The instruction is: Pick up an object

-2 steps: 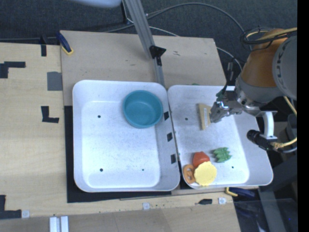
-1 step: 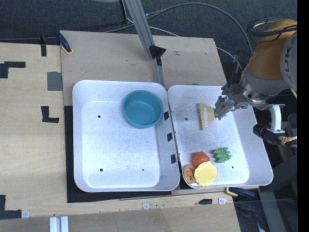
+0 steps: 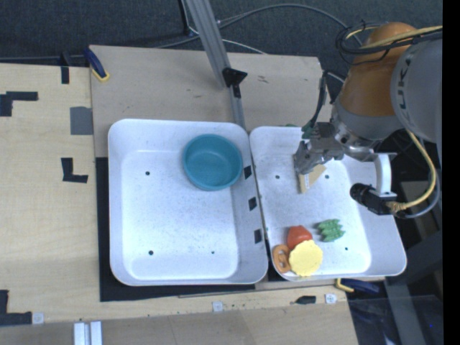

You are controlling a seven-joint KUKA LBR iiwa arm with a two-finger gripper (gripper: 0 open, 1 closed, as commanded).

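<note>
Two white bins sit side by side on the surface (image 3: 43, 214). The left bin (image 3: 144, 257) carries a blue bowl (image 3: 212, 162) near its far right corner, upright, mouth up. The right bin (image 3: 381, 261) has the arm (image 3: 377, 77) over its far half, reaching in from the right, orange band above the wrist. The hand (image 3: 313, 165) hangs low over the bin floor, and a small tan piece (image 3: 309, 178) shows at its tips — it seems to sit between the fingers, slanting down toward the bin, though the view is too coarse to tell whether its lower end touches the floor. So the hand looks closed on that piece. The other things lie grouped at the near edge of the right bin, well apart from the hand: a red piece (image 3: 298, 235), a yellow piece (image 3: 306, 258) just in front of it and touching it, an orange ring-like piece (image 3: 279, 257) against the bin's near left wall beside the yellow one, and a green piece (image 3: 330, 229) just to the right of the red one. A grey pole (image 3: 215, 45) slants down from the top of the view to the gap between the bins — a black clamp sits partway along it.
</note>
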